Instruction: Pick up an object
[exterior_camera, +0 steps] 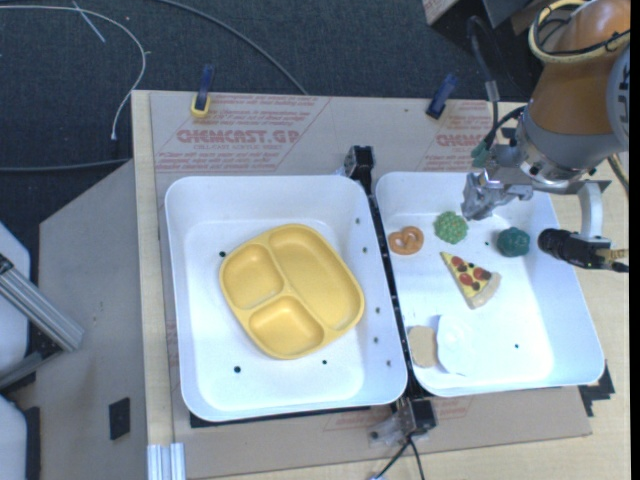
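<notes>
Gripper (478, 200) hangs just above-right of green broccoli (451, 228); finger state unreadable, possibly shut. Risk: off-centre descent nudges broccoli toward pretzel (406, 240), missing grasp.

Looks like a robot test lab rather than a home or kitchen. Shows a cardboard-topped bench (250, 128) held by blue clamps (205, 80), two white bins (200, 368) fixed side by side, and loose cables (120, 28) trailing over dark carpet (330, 28). Holds toy food (470, 276), with a grey-and-orange arm (580, 68) reaching in.

Hand (478, 204) above right bin (560, 368), just beside green broccoli toy (451, 228).
</notes>
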Robot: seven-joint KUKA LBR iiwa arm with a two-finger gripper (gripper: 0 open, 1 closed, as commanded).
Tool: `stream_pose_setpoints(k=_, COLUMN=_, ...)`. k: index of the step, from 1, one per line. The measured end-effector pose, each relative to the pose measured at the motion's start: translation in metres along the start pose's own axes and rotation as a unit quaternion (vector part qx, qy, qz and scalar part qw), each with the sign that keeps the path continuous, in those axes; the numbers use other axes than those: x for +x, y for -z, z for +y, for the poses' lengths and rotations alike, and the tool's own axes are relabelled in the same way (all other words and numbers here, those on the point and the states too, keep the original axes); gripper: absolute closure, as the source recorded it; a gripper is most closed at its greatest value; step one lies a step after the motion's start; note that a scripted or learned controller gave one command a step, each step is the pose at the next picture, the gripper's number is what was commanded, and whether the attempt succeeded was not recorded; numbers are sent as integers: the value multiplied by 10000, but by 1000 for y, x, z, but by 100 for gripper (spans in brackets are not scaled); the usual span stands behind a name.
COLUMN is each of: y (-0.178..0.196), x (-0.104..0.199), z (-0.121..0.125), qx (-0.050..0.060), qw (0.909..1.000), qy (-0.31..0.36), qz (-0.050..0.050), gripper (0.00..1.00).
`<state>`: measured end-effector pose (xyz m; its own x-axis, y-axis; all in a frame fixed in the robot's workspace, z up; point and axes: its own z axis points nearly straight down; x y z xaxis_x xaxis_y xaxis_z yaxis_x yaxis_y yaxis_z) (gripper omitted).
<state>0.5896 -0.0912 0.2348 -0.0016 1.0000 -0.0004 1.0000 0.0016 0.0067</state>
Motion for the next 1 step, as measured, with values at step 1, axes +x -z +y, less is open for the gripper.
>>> stream_pose_setpoints(k=1, y=12, x=0, z=1, qx=17, qw=10000, qy=-3, qz=2, gripper=100)
